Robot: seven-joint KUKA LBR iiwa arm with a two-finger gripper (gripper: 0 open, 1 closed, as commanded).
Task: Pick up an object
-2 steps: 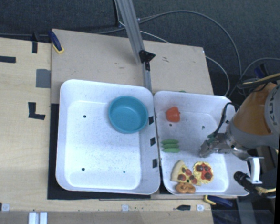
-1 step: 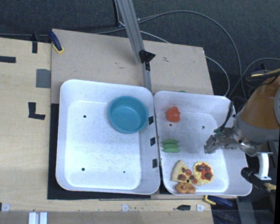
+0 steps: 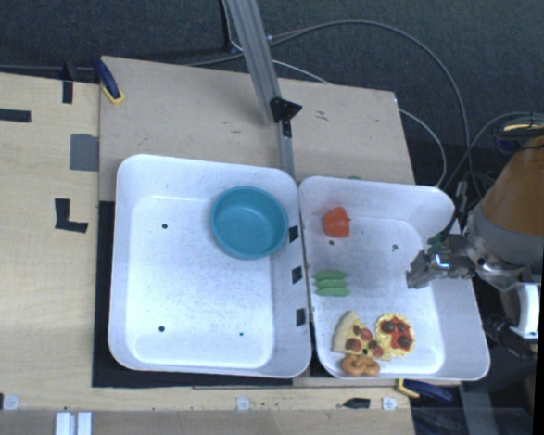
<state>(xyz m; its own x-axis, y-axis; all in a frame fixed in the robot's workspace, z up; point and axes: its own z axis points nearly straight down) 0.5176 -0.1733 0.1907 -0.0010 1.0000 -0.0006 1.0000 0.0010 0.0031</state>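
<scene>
The right bin holds a red-orange toy near its back left, a green pea pod at mid left, and two toy pizza slices with a small brown pretzel at the front. A blue bowl sits in the back right of the left bin. My gripper hangs over the right bin's right side, well right of the pea pod and above the pizza slices, with nothing seen between its fingers.
The grey arm with its orange band comes in over the right bin's right rim. A metal pole slants down to the gap between the bins. Cables loop behind the bins. A yellow-blue clamp sits at the board's back left corner.
</scene>
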